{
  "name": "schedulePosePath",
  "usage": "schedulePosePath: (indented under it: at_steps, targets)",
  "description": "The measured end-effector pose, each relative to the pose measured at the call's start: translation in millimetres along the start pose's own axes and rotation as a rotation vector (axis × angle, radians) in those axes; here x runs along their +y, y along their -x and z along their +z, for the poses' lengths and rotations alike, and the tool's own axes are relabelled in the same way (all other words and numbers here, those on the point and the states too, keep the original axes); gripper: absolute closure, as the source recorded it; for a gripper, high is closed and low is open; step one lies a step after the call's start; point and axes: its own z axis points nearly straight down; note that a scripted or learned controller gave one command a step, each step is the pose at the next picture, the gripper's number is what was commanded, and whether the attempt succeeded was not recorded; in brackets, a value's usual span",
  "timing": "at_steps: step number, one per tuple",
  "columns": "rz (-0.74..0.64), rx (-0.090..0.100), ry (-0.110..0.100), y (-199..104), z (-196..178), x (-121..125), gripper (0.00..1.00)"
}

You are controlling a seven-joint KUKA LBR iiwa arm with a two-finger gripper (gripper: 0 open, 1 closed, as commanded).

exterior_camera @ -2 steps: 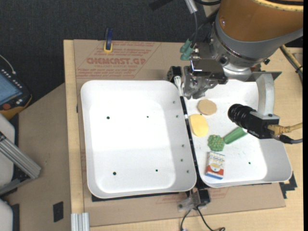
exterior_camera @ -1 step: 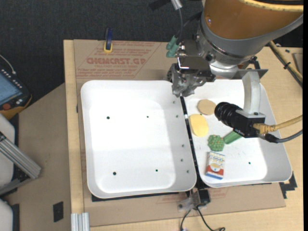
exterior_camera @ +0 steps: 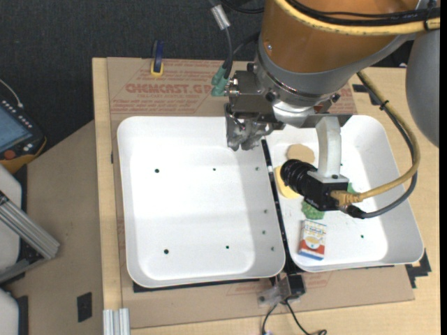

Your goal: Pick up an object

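Observation:
My gripper (exterior_camera: pixel 242 139) hangs over the far right corner of the left bin (exterior_camera: pixel 188 208), close to the divider between the bins. Its fingertips sit close together and nothing shows between them. In the right bin (exterior_camera: pixel 391 208) lie a small red, white and blue carton (exterior_camera: pixel 313 239), a green object (exterior_camera: pixel 314 209) partly hidden by a black cylinder on the arm, and a pale yellow round object (exterior_camera: pixel 299 154), also partly covered. The arm's orange band (exterior_camera: pixel 335 12) fills the top right.
The left bin's floor shows only several small dark dots. A cardboard sheet (exterior_camera: pixel 174 86) lies under both bins. A yellow cable (exterior_camera: pixel 391 183) loops over the right bin. A blue and yellow clamp (exterior_camera: pixel 158 60) stands at the board's far edge.

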Motion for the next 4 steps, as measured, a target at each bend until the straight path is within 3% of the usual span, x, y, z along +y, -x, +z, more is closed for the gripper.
schedulePosePath:
  at_steps: [1,2,3,4]
  targets:
    - [0.001,0.003,0.01,-3.3,-28.0,0.7,1.0]
    - [0.006,0.001,0.009,6.3,-23.5,41.6,1.0]
    - [0.004,0.002,0.008,5.8,-24.2,39.9,0.0]
    - [0.004,0.003,0.012,5.3,-35.1,40.3,1.0]
